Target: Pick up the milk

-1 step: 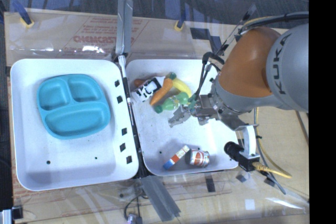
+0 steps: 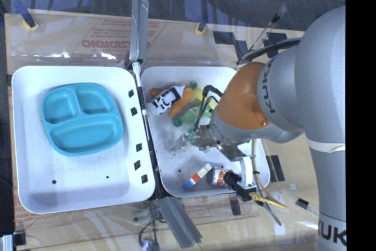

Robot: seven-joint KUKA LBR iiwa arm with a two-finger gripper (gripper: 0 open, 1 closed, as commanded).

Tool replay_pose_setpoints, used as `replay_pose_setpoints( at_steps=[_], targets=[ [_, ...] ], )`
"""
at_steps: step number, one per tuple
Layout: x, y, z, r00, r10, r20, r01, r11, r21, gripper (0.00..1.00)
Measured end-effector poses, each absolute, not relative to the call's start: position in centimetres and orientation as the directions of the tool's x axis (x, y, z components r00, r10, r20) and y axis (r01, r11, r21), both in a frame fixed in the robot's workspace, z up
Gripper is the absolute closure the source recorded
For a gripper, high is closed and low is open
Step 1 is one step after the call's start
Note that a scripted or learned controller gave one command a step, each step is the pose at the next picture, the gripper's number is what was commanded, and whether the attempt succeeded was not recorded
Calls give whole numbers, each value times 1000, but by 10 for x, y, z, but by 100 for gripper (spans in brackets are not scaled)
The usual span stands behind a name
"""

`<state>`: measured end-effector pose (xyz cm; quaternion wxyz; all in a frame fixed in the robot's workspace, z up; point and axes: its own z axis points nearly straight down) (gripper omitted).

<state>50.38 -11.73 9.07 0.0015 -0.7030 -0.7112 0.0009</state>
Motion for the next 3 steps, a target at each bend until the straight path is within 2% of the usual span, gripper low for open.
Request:
replay_pose_setpoints(
  at_steps=[1,2,3],
  targets=[
    [490,-207,168,2,1000,0,1000,-2,-1,0],
    [489,-145,90,-81,997,2,997,81,-4,0],
    [556,-114,195,-99,995,0,995,99,-1,0]
  ],
)
